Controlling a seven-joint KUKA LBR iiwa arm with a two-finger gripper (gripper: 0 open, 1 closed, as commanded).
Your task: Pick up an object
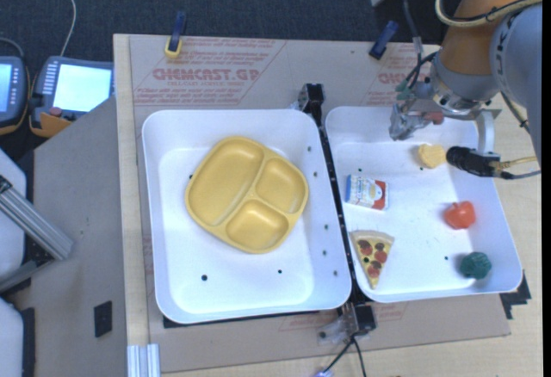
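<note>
Your gripper (403,127) hangs over the right bin's (491,281) far edge, grip state impossible to tell, with the yellow toy (431,156) just beside it and pizza slice (373,254) well apart.

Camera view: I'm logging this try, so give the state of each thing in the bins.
Yellow divided plate: flat in left bin, compartments bare.
Small carton: lying flat in right bin.
Pizza slice: flat, tip toward the near edge.
Pale yellow piece: resting loose, ungripped.
Red piece: loose.
Green piece: loose, near corner.
Gripper: low at right bin's far side.
</note>
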